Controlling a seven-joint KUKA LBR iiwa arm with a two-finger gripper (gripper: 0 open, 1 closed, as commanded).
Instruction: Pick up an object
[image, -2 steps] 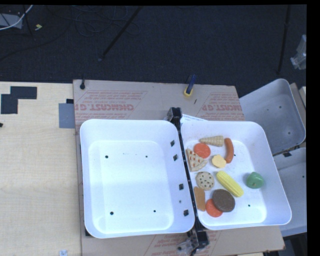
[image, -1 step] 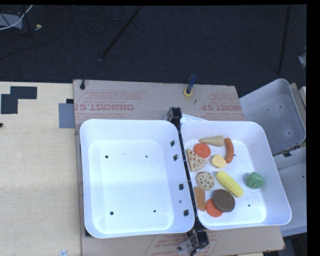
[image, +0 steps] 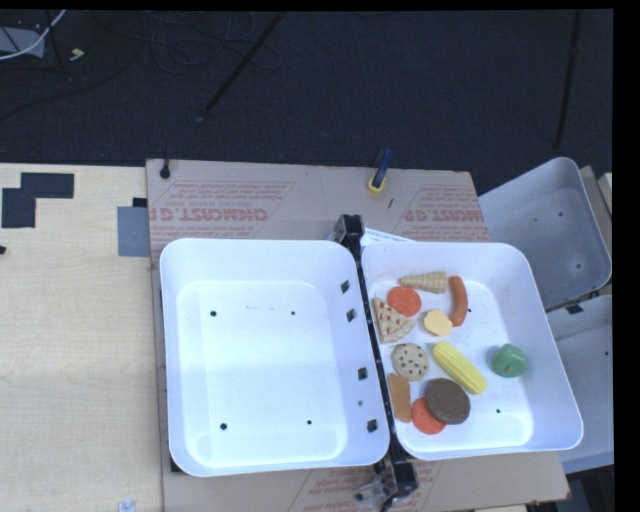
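**All the toy food is piled in the right bin**

Everything's crowded into the right bin (image: 545, 300): corn cob (image: 459, 367) lying diagonally, tip toward the lower right, with a cookie (image: 409, 360) just left and a brown patty (image: 446, 400) just below. A sausage (image: 458, 300) runs near-vertical above; a green apple (image: 510, 360) sits apart. The left bin (image: 180, 300) touches alongside.

Far side: dark carpet floor (image: 330, 80), cables (image: 180, 35) trailing across. My bench: pale wood top (image: 70, 380) left, cardboard sheet (image: 260, 205) centre, grey metal panel (image: 555, 225) right.
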